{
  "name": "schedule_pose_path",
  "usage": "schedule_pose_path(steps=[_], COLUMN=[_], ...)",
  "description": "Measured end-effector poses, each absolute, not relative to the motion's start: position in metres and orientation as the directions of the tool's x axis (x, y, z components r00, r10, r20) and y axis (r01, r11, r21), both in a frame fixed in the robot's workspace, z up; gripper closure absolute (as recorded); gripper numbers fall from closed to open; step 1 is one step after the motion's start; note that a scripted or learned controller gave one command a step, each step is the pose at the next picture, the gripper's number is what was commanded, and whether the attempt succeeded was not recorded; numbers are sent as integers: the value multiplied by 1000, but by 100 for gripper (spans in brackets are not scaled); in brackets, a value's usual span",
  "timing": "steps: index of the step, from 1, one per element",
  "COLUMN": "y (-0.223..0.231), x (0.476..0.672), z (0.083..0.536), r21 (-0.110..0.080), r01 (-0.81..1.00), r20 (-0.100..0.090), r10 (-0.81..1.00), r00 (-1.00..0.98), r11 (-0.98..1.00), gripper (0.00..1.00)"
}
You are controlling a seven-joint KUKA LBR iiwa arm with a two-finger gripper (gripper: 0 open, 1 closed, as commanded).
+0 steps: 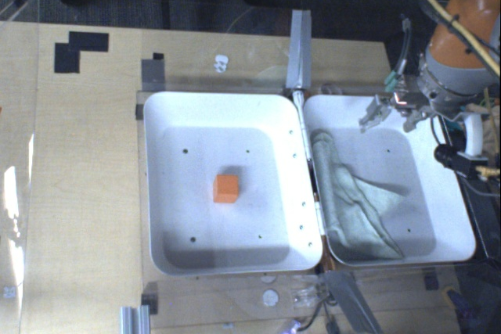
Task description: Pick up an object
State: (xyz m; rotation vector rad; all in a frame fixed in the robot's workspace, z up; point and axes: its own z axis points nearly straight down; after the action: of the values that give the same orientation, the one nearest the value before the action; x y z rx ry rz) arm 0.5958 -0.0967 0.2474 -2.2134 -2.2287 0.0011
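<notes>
From my seat at the controls, I see the gripper [387,113] hanging over the far edge of the right bin [446,246], with the arm [462,27] coming in from the right. The fingers [373,116] look spread apart with nothing between them, which I read as a hand made ready to close on something, not one carrying anything.

Just below and slightly to the left of the fingers lies a grey cloth [352,199], crumpled along the bin's left wall and fanning out across its floor. It sits slumped as soft fabric does, one thick fold against the wall and a thinner flap stretched toward the middle. That bunched fold is the closest thing to the fingers and, I judge, the likely target; it offers a ridge to pinch, though a flat flap could slip away.

Well off to the left of the fingers, across the divider, an orange cube [226,188] rests near the centre of the left bin [168,246], alone and apart from every wall. It would be a cleaner grab, but the arm would need to cross over first.

Both bins sit side by side on the counter [78,168]. The pick is not yet made.
</notes>
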Motion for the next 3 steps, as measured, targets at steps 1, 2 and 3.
schedule_pose_path(steps=[1,2,3], y=[-138,-127,-139], x=[626,615,659], z=[100,147,87], r21=[2,1,9], r01=[989,921,993], r20=[0,0,-3], r10=[989,921,993], r00=[150,390,-122], r11=[-150,-390,122], gripper=[0,0,0])
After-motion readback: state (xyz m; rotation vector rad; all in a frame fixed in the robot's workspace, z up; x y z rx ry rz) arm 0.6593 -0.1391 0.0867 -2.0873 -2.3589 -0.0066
